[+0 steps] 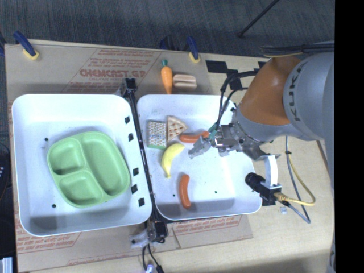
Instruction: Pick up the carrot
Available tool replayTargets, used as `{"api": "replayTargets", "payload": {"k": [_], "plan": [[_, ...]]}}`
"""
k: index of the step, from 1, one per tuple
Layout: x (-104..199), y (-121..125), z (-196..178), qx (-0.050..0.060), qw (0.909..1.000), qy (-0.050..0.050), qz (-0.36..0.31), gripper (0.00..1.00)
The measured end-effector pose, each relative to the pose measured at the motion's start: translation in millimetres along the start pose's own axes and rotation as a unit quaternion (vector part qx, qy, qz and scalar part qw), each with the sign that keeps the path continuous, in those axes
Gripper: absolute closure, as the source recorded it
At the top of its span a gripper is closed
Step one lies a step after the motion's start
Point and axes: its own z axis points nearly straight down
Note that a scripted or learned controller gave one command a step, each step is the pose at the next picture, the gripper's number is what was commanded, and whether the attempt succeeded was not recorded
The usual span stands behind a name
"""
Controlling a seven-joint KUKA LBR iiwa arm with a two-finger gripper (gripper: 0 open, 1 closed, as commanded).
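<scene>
Bins sit side by side on the bench. The left bin (23, 152) holds a green divided plate (88, 168). Outside both bins, on the cardboard beyond the far rim of the right bin (239, 206), lies the carrot (166, 78), orange with a green top pointing away, and just beside it at 3 o'clock a small tan and pink sandwich-like toy (184, 82).

Inside the right bin, a speckled cracker square (156, 134) lies against a waffle-patterned wedge (176, 127). Below them is a banana (171, 157), and toward the near rim a sausage (184, 190). A small red-orange piece (192, 136) lies just beside the gripper.

The gripper (200, 147) hangs low over the middle of the right bin, pointing left. The carrot lies well apart from it, at about 11 o'clock, over the bin's rim. Whether its fingers are spread or pressed together I cannot tell; the wrist and cables blur into them. The arm's grey body hides the bin's right wall.
</scene>
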Motion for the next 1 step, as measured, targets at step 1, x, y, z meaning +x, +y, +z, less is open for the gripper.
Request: {"api": "replayTargets", "payload": {"k": [1], "plan": [[29.2,37.1,94.9,-0.004,0.9722,0.002,0.234,0.00]]}}
